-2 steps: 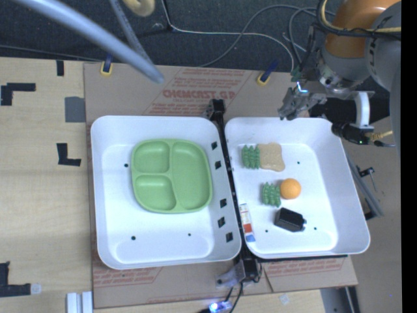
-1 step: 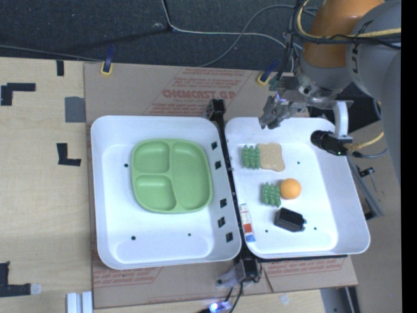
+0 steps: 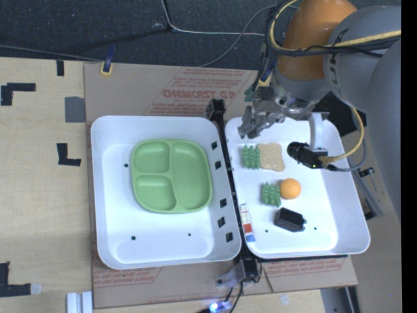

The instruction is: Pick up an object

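The right bin (image 3: 339, 237) holds a tan slice of toast (image 3: 272, 156), a green ridged piece (image 3: 250, 156) beside it, a second green piece (image 3: 271, 193), an orange ball (image 3: 290, 188) and a small black block (image 3: 289, 220). My gripper (image 3: 253, 128) hangs over the bin's back left corner, just above and behind the toast and the first green piece. Nothing shows between its fingers.
The left bin (image 3: 111, 240) holds a green divided plate (image 3: 172, 175). A black divider with clips (image 3: 221, 175) runs between the bins. A black camera unit (image 3: 306, 154) on the wrist hangs over the right bin's back. Cables cross the dark floor behind.
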`<move>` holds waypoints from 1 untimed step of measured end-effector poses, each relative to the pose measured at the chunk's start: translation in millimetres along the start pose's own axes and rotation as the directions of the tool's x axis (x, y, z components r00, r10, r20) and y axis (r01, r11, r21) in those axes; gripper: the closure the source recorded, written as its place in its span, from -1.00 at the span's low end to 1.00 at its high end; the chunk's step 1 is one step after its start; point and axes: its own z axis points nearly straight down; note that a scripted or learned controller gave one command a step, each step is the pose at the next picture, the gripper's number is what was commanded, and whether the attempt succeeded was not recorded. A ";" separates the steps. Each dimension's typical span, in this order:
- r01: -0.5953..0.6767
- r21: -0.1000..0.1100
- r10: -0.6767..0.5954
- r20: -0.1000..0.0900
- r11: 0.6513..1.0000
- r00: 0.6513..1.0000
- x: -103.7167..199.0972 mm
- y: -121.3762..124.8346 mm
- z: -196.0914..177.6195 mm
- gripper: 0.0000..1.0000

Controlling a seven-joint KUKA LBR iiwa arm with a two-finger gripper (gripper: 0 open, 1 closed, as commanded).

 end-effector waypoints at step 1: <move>0.001 0.000 -0.001 0.000 1.000 1.000 57.1 -11.5 -2.8 1.00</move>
